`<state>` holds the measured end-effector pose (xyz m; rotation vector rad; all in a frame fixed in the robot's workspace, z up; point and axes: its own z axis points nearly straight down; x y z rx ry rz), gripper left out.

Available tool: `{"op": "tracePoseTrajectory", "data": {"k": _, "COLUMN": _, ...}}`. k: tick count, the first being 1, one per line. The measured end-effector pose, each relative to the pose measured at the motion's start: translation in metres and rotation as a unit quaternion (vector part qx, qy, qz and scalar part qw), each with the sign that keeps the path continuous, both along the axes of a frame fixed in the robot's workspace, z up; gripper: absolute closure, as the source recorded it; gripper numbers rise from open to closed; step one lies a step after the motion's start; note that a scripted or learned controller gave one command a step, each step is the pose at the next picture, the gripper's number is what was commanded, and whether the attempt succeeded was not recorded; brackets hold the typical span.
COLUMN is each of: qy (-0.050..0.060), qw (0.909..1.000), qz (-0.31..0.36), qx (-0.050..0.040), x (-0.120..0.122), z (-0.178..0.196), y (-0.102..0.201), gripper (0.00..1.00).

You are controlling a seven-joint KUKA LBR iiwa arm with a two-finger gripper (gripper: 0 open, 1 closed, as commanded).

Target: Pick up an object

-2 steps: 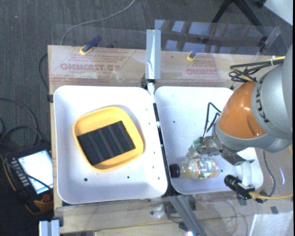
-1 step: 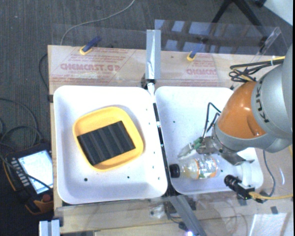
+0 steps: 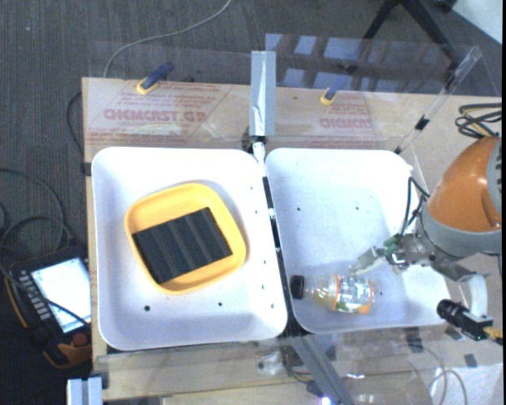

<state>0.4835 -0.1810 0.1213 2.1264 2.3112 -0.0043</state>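
Note:
A small clear bottle (image 3: pixel 341 294) with a black cap and an orange-and-green label lies on its side near the front edge of the right bin (image 3: pixel 337 201). My gripper (image 3: pixel 371 260) hangs low over the right side of that bin, just above and to the right of the bottle, close to it. Nothing is visibly held. A yellow dish (image 3: pixel 185 236) with a black ridged insert rests in the middle of the left bin (image 3: pixel 118 175).
The grey and orange arm (image 3: pixel 468 201) reaches in over the right bin's right wall. A raised divider (image 3: pixel 270 218) separates the two bins. Clear panels and cardboard stand behind them, and a tablet (image 3: pixel 55 289) lies on the floor to the left.

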Motion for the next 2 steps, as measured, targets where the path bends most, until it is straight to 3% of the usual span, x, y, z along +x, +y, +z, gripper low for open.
{"op": "tracePoseTrajectory", "data": {"k": 1, "qy": -0.008, "qw": 0.9967, "qz": 0.081, "qx": -0.0041, "x": 0.004, "z": -0.029, "y": 0.044, "gripper": 0.0}}
{"op": "tracePoseTrajectory", "data": {"k": 2, "qy": 0.0, "qw": 0.9956, "qz": -0.093, "qx": -0.0003, "x": 0.031, "z": -0.007, "y": -0.002, "gripper": 0.0}}
